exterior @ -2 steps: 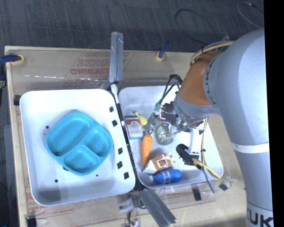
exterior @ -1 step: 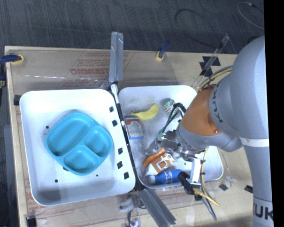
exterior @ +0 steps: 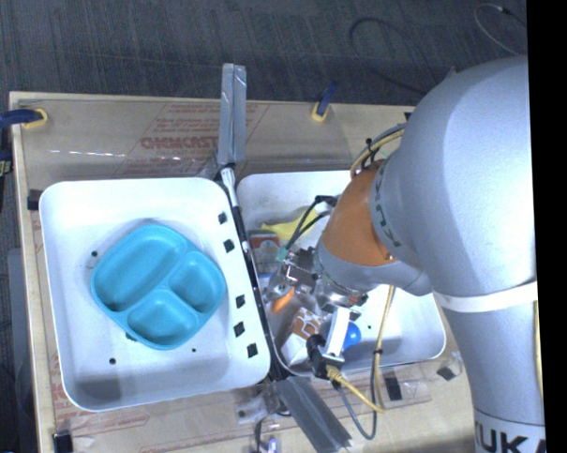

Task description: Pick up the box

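My gripper (exterior: 301, 300) is low inside the right bin (exterior: 415, 332), near its left wall, with the grey arm and orange band (exterior: 354, 232) covering most of the bin. A small reddish box-like item (exterior: 263, 241) lies just left of the wrist against the divider; I cannot tell its shape for sure. Around the gripper lie a yellow item (exterior: 286, 230), an orange piece (exterior: 280, 304) and a blue-and-white item (exterior: 345, 335). Whether anything is between the fingers is hidden.
The left bin (exterior: 74, 371) holds a blue divided tray (exterior: 158, 285). A grey bar (exterior: 232, 115) runs along the divider between the bins. Yellow cable (exterior: 361, 396) loops over the right bin's front rim.
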Robot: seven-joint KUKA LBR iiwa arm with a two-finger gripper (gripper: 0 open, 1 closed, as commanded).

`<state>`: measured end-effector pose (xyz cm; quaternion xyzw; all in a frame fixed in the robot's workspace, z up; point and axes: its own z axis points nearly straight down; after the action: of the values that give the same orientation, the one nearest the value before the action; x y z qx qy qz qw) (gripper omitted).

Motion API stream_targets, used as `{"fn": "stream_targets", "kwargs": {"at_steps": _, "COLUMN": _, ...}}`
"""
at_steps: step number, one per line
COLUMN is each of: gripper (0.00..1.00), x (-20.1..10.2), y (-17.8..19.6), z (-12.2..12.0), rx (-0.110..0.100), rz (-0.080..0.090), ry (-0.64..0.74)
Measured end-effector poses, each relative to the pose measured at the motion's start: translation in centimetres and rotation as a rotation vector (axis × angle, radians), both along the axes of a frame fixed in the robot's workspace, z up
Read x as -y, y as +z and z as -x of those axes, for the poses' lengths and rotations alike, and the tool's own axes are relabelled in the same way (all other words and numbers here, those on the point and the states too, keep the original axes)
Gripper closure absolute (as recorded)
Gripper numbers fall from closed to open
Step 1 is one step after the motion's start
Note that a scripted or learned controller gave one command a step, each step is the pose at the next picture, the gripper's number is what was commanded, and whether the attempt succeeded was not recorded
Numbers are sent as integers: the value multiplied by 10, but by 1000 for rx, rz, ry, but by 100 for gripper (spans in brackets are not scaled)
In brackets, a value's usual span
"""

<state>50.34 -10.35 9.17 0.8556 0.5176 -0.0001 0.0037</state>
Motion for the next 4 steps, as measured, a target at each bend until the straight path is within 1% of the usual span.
{"fn": "stream_targets", "kwargs": {"at_steps": 1, "gripper": 0, "x": -7, "y": -2, "z": -52, "rx": -8, "rz": -4, "ry": -172}}
{"fn": "stream_targets", "kwargs": {"at_steps": 2, "gripper": 100, "x": -9, "y": 4, "z": -51, "rx": -18, "rz": -7, "ry": -159}}
{"fn": "stream_targets", "kwargs": {"at_steps": 3, "gripper": 100, "x": 3, "y": -2, "z": 13, "rx": -9, "rz": -10, "ry": -137}}
{"fn": "stream_targets", "kwargs": {"at_steps": 4, "gripper": 100, "x": -28, "y": 115, "z": 26, "rx": -10, "rz": -8, "ry": -122}}
